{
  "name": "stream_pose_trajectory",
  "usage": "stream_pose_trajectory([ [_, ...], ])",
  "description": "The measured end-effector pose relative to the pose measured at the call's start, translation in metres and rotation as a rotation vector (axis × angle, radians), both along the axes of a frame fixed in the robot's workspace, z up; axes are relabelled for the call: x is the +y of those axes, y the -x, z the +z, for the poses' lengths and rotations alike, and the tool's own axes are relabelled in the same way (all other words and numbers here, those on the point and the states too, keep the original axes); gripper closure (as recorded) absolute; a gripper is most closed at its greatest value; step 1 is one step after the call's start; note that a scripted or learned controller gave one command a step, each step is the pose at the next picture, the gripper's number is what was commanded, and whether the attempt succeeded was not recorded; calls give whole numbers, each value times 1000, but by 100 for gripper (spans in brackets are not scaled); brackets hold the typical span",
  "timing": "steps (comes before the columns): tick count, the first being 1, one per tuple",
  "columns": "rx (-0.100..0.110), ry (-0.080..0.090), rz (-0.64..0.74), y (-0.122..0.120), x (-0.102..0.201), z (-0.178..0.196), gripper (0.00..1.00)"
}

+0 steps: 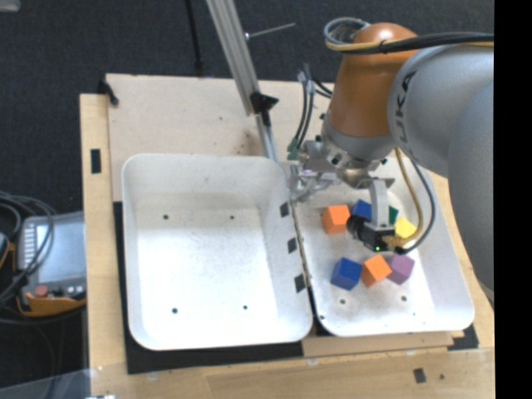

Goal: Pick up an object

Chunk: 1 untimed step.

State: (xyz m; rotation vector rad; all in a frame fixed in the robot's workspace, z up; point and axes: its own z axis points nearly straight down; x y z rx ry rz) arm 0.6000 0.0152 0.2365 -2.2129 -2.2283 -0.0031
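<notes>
Camera view from above, and the grey arm (440,81) comes in from the right, its orange band (370,81) sitting high over the far side of the right bin (416,316). The gripper (309,178) hangs at that bin's far left corner, right by the wall it shares with the left bin (208,256). Open or closed? Cannot tell from this angle, the wrist covers too much, and nothing can be seen in its grasp.

Now the pickings, all in the right bin. Closest to the gripper is the far orange cube (337,218), just to its near right and apart from it. The far blue cube (362,208) sits just beside that one on the right. Further right, a green piece (392,215), partly hidden, and a yellow piece (405,227) lie close together.

Towards the near side there's a tidy row: near blue cube (347,273) on the left, near orange cube (376,268) in the middle, purple cube (401,268) on the right, the three just beside one another. Every one of them rests on the bin floor.

Both bins lie side by side on the pale bench (166,115).
</notes>
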Motion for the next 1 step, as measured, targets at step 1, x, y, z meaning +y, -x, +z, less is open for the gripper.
stream_pose_trajectory([
  [1,1,0,1,24,47,11,100],
])
